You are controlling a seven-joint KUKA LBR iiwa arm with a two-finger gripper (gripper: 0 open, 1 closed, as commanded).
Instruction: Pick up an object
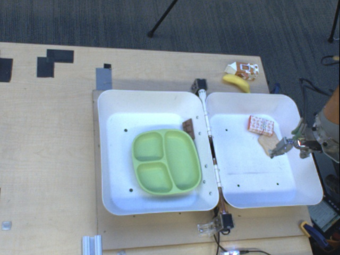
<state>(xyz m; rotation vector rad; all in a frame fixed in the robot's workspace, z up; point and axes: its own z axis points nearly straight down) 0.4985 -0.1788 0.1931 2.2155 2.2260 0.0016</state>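
You had the green divided plate in the left bin. Right bin held a red-and-white packet w/ a tan piece touching it. Gripper sat just beside them, fingers apart, nothing between.

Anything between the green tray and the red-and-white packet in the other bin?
Camera view: past the green tray come the two bins' touching rims, then bare white floor up to the red-and-white packet.
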